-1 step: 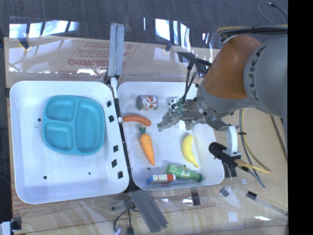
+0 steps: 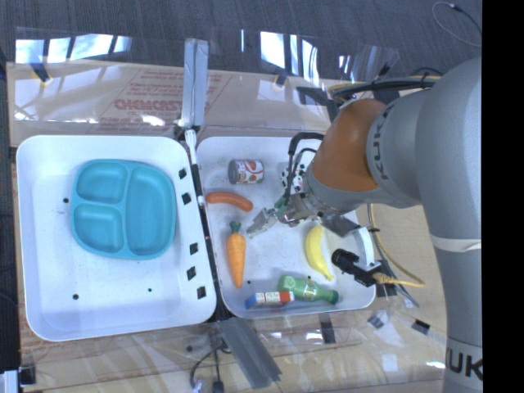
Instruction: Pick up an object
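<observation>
White plastic bins side by side: left bin (image 2: 49, 285), right bin (image 2: 270, 264). Blue tray (image 2: 123, 207), three compartments, flat near centre of left bin, a little toward 12 o'clock.

Right bin contents, read from bin centre:
- Can (image 2: 246, 171) on its side at 11 o'clock; label print too small to read.
- Sausage (image 2: 228, 199) at 10 o'clock, just below can, apart from it.
- Carrot (image 2: 237, 254) at 8 o'clock, green top toward 12, tip toward 6, close to bin's left wall.
- Banana (image 2: 318, 252) at 4 o'clock; upper end runs under the wrist, so full length not visible.
- Green bottle (image 2: 307, 290) lying down at 5 o'clock along the near wall.
- Tube (image 2: 268, 299), red and blue at its ends, at 6 o'clock, end-on to bottle; touching or just short of it, not resolvable.

Arm (image 2: 393, 154) in from 3 o'clock, orange band over right half of right bin, hiding the 2 o'clock corner and the floor beneath it. Gripper (image 2: 260, 222) near bin centre, pointing toward 8 o'clock, between sausage and carrot top, just beside both; contact with either not discernible. Opening of gripper not legible, metal parts blurring together at this slant. Nothing made out in its grasp. Height above bin floor likewise not judgeable.
</observation>
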`<action>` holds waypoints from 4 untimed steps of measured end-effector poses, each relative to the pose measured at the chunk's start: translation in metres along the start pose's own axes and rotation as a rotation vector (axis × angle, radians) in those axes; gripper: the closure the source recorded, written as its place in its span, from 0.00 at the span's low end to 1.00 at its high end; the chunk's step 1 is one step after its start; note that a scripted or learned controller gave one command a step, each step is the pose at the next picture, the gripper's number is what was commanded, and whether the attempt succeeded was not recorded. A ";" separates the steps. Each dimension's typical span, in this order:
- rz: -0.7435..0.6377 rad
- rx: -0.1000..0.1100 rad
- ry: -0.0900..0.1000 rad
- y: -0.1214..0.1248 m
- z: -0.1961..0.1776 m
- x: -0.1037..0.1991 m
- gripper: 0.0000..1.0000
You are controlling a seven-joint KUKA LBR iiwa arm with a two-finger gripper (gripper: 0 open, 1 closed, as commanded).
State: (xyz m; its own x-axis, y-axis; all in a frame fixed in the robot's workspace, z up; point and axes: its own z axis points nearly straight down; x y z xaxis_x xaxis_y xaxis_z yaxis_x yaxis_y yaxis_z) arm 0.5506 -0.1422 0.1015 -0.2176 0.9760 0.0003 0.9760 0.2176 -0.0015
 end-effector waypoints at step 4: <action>0.001 0.001 0.001 0.022 -0.067 -0.073 0.00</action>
State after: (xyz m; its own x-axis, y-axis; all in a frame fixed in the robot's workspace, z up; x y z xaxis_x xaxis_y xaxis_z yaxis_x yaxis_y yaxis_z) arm 0.5877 -0.2087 0.1687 -0.2167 0.9762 0.0013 0.9762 0.2167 -0.0022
